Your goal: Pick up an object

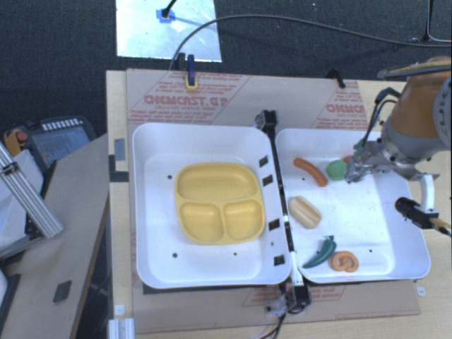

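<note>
The table (120,189) carries two shallow white bins side by side on a printed cardboard sheet (212,94).

Left bin (152,210): contains one yellow divided tray (217,202) with three compartments, lying flat near the bin's centre.

Right bin (395,239): contains the loose objects.
- An orange sausage-shaped piece (311,171) lies at a slant in the upper part of the bin.
- A green round piece (337,169) lies just beside the sausage's right end.
- A tan bread-roll piece (305,211) lies below the sausage, near the divider between the bins.
- A dark green pepper-shaped piece (321,253) lies near the lower edge.
- An orange pretzel-shaped piece (345,261) touches or nearly touches the pepper's right side.

The arm (424,119) enters from the right, over the upper right corner of the right bin. The pincer (355,168) hangs just to the right of the green round piece, close to the bin's upper wall. Whether its fingers are apart or together cannot be told; they are small and dark against the wall. No object is seen between them.

Obstructions: the green round piece and the sausage lie close together; the bin wall stands just behind them. A black fitting (417,212) projects over the bin's right wall. The roll, pepper and pretzel lie well apart from the pincer.
</note>
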Robot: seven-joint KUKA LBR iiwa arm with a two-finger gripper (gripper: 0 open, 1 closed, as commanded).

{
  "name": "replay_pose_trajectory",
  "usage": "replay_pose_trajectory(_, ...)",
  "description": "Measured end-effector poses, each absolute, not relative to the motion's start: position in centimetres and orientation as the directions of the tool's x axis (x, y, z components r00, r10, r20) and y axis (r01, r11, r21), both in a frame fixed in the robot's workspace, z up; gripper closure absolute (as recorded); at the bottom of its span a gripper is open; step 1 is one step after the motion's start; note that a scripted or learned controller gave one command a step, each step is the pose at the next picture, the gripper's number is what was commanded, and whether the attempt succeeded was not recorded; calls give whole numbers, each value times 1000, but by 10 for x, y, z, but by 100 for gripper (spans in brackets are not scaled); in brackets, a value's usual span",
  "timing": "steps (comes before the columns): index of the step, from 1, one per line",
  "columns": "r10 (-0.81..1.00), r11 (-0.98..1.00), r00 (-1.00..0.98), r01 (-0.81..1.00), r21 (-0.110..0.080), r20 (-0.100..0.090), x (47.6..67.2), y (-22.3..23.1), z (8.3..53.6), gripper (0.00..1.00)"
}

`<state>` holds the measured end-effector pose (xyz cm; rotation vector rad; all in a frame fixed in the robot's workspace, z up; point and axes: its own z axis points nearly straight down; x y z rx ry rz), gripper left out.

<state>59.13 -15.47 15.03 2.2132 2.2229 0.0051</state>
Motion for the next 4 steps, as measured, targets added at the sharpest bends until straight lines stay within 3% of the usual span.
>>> replay_pose_trajectory(1, 1000, 6, -6, 1000, 8, -2, 597, -154, 215, 100)
replay_pose_trajectory(2, 1000, 6, -6, 1000, 6, -2, 598, -154, 251, 100)
replay_pose_trajectory(4, 1000, 11, -11, 1000, 4, 2, 617, -39, 255, 100)
